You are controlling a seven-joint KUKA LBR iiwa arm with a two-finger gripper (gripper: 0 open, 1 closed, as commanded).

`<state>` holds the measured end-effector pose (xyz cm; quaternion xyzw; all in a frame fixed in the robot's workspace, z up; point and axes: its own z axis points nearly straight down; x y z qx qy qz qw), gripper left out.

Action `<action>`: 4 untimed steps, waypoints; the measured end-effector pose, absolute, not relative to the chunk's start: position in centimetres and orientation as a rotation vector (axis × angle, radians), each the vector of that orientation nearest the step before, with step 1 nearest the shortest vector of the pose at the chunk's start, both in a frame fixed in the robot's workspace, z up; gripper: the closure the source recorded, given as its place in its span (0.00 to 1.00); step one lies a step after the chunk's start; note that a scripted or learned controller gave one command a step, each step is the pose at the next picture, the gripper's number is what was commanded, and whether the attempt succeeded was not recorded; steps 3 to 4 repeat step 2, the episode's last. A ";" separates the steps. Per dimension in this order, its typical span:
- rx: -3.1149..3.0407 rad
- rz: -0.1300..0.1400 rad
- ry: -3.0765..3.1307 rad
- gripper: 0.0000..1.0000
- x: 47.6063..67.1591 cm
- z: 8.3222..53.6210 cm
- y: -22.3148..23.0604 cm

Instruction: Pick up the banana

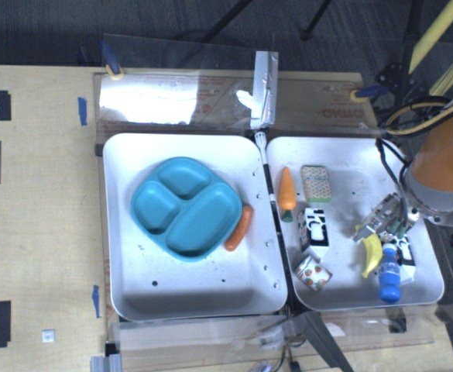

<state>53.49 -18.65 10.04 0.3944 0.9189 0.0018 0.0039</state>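
- Down in the right bin, my pincer [382,223] sits just above the top end of the banana [372,254]; I cannot tell whether it is released or clenched, and nothing shows gripped in it.
- Wide and pale, the wooden tabletop [40,208] carries both bins, with black tape marks and blue tape bits along its left part.
- My arm [443,165] comes in from the right, its orange band rounded above the wrist and black cables looping beside it.
- Left bin [121,285]: white and shallow, holding a blue divided plate [186,206] with three compartments.
- Right bin [350,157]: white, touching the left one along the middle seam.
- Against the plate's right edge leans an orange sausage-shaped toy [238,229], tilted.
- The banana is yellow, lying near the right bin's lower right, roughly upright in the view, curved slightly.
- Just right of the banana lies a blue bottle [389,279], touching or nearly touching it.
- A carrot [287,190] rests at the right bin's left side, near the seam.
- Beside the carrot sits a small patterned pad [316,183].
- Below those lie a black-and-white box [314,227] and a small spotted carton [314,273].
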 end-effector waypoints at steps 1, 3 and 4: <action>1.554 0.001 2.727 1.00 52.4 22.5 -14.7; 1.604 0.001 2.697 1.00 59.3 22.7 -9.4; 1.604 0.001 2.697 1.00 59.3 22.7 -9.4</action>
